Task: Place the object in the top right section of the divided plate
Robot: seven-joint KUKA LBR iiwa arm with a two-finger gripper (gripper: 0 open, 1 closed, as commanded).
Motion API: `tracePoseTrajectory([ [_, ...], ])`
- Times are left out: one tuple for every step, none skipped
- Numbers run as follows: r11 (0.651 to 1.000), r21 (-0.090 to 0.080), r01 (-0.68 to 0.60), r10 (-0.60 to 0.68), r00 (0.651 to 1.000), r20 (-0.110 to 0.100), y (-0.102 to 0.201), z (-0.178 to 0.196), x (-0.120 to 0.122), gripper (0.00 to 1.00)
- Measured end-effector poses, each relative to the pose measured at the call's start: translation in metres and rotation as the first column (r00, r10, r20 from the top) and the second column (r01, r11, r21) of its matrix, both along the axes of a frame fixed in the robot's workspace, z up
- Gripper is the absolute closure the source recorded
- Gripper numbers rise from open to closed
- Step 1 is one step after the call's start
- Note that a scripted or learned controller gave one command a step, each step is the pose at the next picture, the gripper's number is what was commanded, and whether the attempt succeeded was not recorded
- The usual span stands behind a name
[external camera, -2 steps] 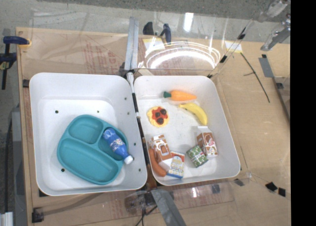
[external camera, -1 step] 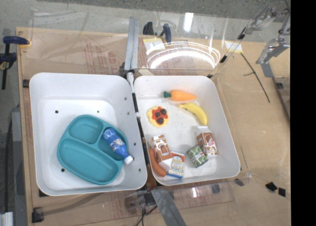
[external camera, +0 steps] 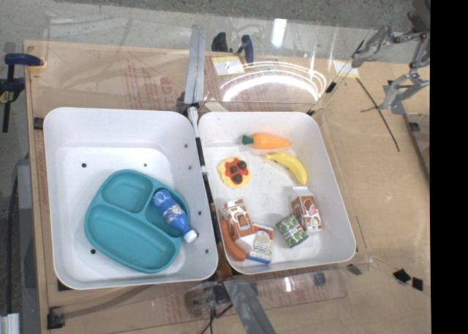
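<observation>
On the table [external camera: 380,179], the left bin [external camera: 110,131] holds a teal divided plate [external camera: 124,234]. A blue bottle [external camera: 173,213] lies in its top right section, white cap toward the right bin [external camera: 322,179], which holds a banana [external camera: 290,166], a carrot [external camera: 267,141] and small cartons.

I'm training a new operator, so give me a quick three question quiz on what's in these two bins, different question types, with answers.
1. True or false: the blue bottle lies on the teal divided plate.
2. Which bin holds the banana? A) left bin B) right bin
3. Fill in: directly above the banana in the camera view lies an orange ____.

Key: 1 true; 2 B; 3 carrot.
</observation>
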State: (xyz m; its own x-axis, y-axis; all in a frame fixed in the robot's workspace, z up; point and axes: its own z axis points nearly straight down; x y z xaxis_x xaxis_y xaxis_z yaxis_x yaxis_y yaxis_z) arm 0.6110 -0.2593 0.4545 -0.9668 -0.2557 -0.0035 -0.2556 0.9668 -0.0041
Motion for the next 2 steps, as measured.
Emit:
tracePoseTrajectory([
  [0.962, -0.005, -0.273, 0.273, 0.962, 0.007, 0.000, 0.029, 0.031, 0.00],
  [0.675, -0.007, -0.738, 0.738, 0.675, 0.001, 0.000, 0.041, 0.024, 0.00],
])
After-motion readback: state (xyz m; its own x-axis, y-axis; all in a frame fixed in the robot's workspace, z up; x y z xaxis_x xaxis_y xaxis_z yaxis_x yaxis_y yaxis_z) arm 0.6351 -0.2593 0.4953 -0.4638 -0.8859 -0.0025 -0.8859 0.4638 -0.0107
